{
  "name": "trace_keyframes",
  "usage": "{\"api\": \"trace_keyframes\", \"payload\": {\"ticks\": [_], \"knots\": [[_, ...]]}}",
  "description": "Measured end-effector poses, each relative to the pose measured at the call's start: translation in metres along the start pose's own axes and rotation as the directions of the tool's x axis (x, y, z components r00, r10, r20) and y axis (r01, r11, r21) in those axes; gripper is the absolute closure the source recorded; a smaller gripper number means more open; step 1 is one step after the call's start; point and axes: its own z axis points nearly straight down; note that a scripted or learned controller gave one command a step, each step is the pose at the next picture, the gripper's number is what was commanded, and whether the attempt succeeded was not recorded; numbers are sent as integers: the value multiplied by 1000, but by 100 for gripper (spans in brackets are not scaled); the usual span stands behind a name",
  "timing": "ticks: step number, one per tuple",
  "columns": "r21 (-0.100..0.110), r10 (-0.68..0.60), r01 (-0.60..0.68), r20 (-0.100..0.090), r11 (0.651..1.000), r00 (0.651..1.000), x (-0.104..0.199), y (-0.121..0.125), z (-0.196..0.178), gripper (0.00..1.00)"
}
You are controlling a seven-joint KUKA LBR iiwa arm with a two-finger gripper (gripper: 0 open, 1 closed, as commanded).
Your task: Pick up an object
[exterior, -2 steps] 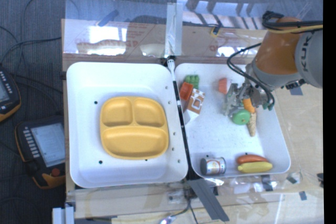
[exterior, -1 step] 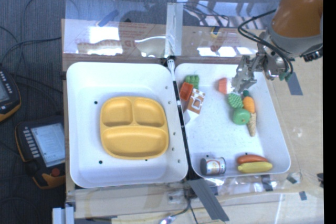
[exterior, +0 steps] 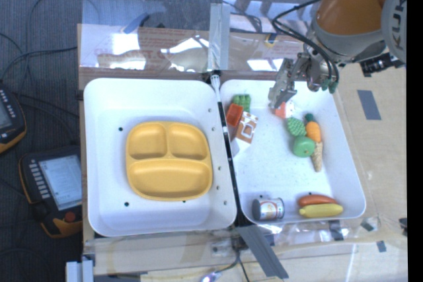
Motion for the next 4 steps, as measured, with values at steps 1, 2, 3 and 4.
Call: {"api": "trace_keyframes", "payload": {"ticks": [1, 2, 3, 4], "knots": [[0, 0, 0, 0, 1000, 1000, 0, 0, 0, 0], [2, -177, 177, -4, 984, 984, 3, -60, 128, 0], [3, -343, 343, 7, 939, 939, 59, -120, 187, 0], [5, -311, 311, 10, 951, 950, -7, -133, 188, 0]]}}
